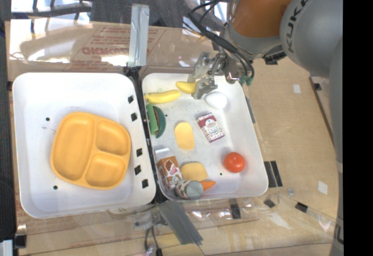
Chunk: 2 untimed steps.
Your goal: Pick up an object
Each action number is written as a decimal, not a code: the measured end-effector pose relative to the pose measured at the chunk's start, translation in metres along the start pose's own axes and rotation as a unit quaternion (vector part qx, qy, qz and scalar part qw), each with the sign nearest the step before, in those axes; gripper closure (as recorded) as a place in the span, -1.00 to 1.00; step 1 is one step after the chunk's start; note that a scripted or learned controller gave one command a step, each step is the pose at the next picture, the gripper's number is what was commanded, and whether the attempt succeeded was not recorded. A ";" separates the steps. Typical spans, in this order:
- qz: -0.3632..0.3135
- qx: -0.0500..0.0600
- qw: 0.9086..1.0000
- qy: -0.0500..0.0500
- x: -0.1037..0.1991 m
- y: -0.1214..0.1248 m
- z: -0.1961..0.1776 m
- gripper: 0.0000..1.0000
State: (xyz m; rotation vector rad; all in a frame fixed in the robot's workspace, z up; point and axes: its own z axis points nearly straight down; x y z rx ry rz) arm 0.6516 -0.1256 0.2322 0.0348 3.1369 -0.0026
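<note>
Overhead, the grey arm [309, 21] fills the upper right, its body cut off by the frame edge. Two white bins sit side by side: the left bin [35, 91] carries a yellow divided tray [90, 148], and the right bin [253, 150] holds the smaller items. The gripper [205, 81] hangs over the right bin's far edge, just beside a small yellow piece [186, 87] and a white ball [216, 100]; cables and glare blur it, so whether anything is held cannot be told. Nearby lie a banana [163, 97], a red-and-white packet [210, 128] and a tomato [234, 162]. A green item [156, 120] is partly hidden against the bin's left wall.
</note>
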 end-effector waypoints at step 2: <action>-0.382 -0.001 0.924 0.000 -0.008 -0.071 -0.037 1.00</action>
